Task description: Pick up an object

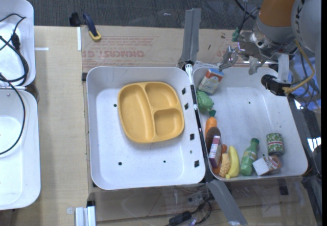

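1. A small carton [210, 81] lies tilted in the right bin's [255, 98] far-left corner.
2. The gripper [239, 61] hangs just above that bin's far edge, fingers spread, gripping nothing.
3. A yellow divided plate [150, 111] sits in the left bin [102, 133].

Grey arm [306, 10], orange band, black and yellow cables, metal tool [240, 59].

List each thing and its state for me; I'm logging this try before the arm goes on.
Hand: above the right bin's far edge, nothing seen between its fingers.
Yellow plate: flat, right side up, in the left bin.
Carton: tilted against the right bin's far-left corner.
Green bottle: lying down.
Can: on its side.
Banana: lying by the bottle.
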Action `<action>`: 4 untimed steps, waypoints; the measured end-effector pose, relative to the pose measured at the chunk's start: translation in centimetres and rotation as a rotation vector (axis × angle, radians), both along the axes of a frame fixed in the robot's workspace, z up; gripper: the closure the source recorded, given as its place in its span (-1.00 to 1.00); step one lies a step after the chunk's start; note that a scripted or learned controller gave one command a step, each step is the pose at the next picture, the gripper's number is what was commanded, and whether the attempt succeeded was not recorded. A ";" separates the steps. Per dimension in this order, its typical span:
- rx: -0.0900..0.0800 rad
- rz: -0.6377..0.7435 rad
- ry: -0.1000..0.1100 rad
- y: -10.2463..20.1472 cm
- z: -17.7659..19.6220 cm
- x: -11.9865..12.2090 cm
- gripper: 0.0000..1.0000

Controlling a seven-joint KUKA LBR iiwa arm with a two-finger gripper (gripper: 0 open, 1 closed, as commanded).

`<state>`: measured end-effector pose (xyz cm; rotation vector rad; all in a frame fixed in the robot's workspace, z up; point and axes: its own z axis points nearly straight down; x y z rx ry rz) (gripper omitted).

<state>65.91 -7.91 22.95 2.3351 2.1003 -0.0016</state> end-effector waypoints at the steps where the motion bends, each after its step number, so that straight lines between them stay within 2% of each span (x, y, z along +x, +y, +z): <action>1: 0.000 -0.057 0.000 -3.4 -12.5 -0.2 -1.00; 2: 0.001 0.050 0.001 -3.1 -13.8 -4.3 -1.00; 3: 0.001 -0.035 0.001 -5.7 -13.8 0.0 -1.00; 4: 0.000 -0.074 0.002 -8.9 -13.7 -0.1 -1.00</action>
